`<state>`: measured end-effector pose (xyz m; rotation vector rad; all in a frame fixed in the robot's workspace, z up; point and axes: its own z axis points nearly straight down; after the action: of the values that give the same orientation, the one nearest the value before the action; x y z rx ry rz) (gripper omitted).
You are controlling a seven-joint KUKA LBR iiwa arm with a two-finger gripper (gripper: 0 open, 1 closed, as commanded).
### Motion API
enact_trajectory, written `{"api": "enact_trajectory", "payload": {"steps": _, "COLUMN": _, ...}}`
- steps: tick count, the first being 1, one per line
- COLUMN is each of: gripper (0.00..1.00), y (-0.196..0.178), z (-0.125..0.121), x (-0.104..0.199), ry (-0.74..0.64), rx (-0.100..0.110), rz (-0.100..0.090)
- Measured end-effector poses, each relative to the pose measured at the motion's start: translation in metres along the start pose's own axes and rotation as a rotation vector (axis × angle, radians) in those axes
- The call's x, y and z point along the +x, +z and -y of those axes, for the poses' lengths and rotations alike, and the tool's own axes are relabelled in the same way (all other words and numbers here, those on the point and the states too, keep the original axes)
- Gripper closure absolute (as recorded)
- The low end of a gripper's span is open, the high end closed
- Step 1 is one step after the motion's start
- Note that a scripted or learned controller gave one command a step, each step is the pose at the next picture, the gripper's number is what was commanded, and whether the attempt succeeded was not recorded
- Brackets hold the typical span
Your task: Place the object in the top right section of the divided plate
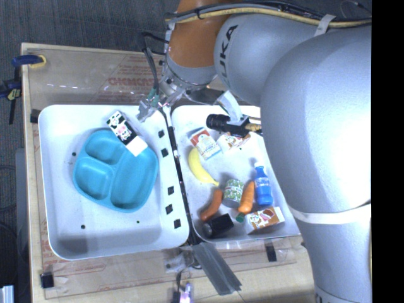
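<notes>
On the worktop [76, 74] with 2 white bins, I saw the milk carton [125, 131] lying on the blue divided plate's [117, 172] top right rim, apparently delivered, with the tool [150, 106] just beside it, empty and parted.

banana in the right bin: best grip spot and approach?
Judging by its pose, take the banana across its middle, coming straight down. It lies flat, running from upper left to lower right, so set the fingers across that line. Its middle has bare bin floor on both sides; the upper end sits near the cartons and the lower end near a sausage.
</notes>
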<state>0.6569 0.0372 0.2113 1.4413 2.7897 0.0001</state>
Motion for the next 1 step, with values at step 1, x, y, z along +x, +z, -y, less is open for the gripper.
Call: {"api": "enact_trajectory", "payload": {"steps": 1, "gripper": 1.0, "y": 0.0199, "z": 0.0504, "x": 0.0287, "ry": -0.122, "rx": 0.003, "rz": -0.003}}
